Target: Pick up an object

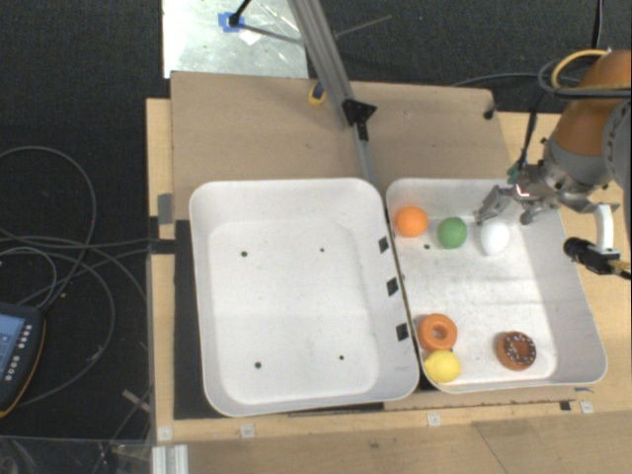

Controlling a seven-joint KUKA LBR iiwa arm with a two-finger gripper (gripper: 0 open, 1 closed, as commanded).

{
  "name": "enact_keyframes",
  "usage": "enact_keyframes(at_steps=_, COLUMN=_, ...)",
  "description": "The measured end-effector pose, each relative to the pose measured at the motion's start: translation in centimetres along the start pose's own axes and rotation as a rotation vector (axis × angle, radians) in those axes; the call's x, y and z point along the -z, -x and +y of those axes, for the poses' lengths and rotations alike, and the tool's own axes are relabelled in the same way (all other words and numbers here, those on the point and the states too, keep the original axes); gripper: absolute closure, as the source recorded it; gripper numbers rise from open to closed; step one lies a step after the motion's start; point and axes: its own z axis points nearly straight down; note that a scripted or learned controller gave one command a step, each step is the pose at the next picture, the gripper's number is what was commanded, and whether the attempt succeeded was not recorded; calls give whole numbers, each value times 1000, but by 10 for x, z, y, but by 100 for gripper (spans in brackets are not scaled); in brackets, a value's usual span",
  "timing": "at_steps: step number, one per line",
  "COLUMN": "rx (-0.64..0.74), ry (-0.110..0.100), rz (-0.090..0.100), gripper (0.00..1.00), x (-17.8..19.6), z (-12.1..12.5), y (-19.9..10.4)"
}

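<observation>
Tool (pixel 502 208) sits over the far right part of the right bin (pixel 583 349), fingers spread wide, nothing between them. Arm (pixel 591 117) comes in from the right.

Closest candidate: white ball (pixel 494 237), directly under/just near of the fingertips. Could be an egg shape, too small to tell. Smooth, glossy-looking, white on white so contrast with the bin floor is poor.

Handling guess: light, rigid, slippery, round. Will roll or squirt out if the fingers close off-centre. Take it across the widest part, fingers straddling the middle, coming straight down. Don't pinch high on the crown.

Neighbours: green ball (pixel 451 232) just left of the white one, close but apart by the look of it; left finger needs that gap. Orange ball (pixel 410 222) further left, near the divider side of the bin.

Near end of the right bin: orange ring (pixel 437 331) touching the yellow ball (pixel 442 365), both against the left wall. Brown donut (pixel 515 350) with sprinkles well apart to the right; the flat ring shapes are easier grabs by the rim if the ball fails.

Left bin (pixel 296 196) beside it on the tabletop (pixel 257 126).
</observation>
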Motion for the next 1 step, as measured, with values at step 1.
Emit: enact_keyframes(at_steps=1, rx=0, ry=3, rz=-2, gripper=0, x=-25, z=1, y=-1)
